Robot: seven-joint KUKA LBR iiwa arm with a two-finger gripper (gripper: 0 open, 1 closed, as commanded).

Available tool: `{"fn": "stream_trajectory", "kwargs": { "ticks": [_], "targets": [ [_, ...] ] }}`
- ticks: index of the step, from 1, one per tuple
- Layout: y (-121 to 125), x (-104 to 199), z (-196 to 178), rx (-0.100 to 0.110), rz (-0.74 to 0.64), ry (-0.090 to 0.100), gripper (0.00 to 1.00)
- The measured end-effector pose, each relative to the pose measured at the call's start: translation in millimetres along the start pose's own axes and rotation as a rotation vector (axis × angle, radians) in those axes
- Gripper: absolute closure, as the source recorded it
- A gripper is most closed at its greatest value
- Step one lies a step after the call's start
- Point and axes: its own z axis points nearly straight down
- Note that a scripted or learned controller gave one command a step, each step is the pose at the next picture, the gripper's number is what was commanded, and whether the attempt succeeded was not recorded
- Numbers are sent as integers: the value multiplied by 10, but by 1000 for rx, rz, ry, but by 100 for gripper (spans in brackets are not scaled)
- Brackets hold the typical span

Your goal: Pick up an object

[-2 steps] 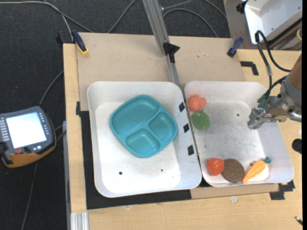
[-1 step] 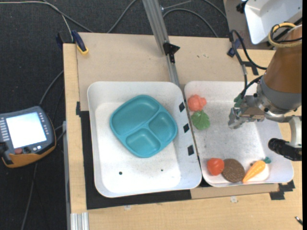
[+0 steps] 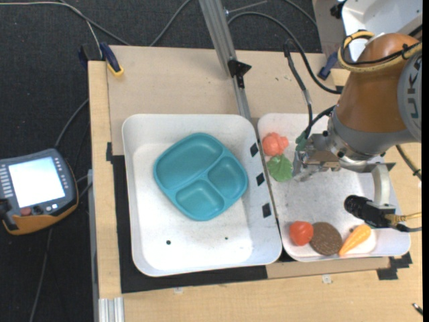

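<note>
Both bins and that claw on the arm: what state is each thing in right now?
Teal divided plate: lying flat in the left bin, nothing on it.
Gripper: low in the right bin, beside the green piece.
Green piece: resting by the bin's left wall.
Orange-pink piece: resting just behind it.
Red tomato, brown disc, orange carrot: lying along the near edge, untouched.

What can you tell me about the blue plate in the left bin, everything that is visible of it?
The blue plate is teal, looks like smooth plastic, and has rounded corners. Raised ridges divide it into three compartments: one large, two smaller. It lies flat, open side up, turned at an angle to the walls of the left bin, on the upper middle of that bin's floor. All three compartments hold nothing. Only the bin floor touches it.
</note>
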Motion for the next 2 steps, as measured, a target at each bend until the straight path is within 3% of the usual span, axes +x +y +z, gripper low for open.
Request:
{"fn": "stream_trajectory", "kwargs": {
  "ticks": [2],
  "targets": [
    [34,1176,76,-2,0,-1,100]
  ]
}}
